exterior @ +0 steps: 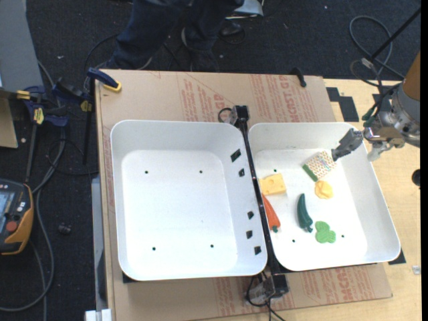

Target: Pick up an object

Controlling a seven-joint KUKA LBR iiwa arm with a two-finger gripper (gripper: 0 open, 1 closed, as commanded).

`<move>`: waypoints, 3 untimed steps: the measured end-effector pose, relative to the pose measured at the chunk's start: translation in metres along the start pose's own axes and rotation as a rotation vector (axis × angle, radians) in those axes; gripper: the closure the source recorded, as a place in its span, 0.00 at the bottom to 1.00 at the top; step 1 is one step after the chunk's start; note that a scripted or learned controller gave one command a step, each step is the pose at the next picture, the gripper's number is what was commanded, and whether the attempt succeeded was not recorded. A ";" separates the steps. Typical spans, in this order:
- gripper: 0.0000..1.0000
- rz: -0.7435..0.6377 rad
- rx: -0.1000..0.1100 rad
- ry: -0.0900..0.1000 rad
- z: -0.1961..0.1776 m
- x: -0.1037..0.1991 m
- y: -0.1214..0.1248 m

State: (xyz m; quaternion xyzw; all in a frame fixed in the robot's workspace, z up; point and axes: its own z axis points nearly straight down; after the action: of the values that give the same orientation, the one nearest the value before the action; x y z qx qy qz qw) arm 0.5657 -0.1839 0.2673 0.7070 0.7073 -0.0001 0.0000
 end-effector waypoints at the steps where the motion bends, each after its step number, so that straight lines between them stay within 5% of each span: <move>1: 0.00 0.001 0.011 0.003 0.122 0.000 -0.028; 2: 0.00 -0.001 0.004 0.001 0.178 -0.004 0.024; 3: 1.00 0.000 -0.001 0.000 0.164 -0.005 0.025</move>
State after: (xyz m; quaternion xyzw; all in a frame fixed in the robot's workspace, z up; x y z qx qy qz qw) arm 0.5905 -0.1888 0.1028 0.7069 0.7073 0.0003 0.0003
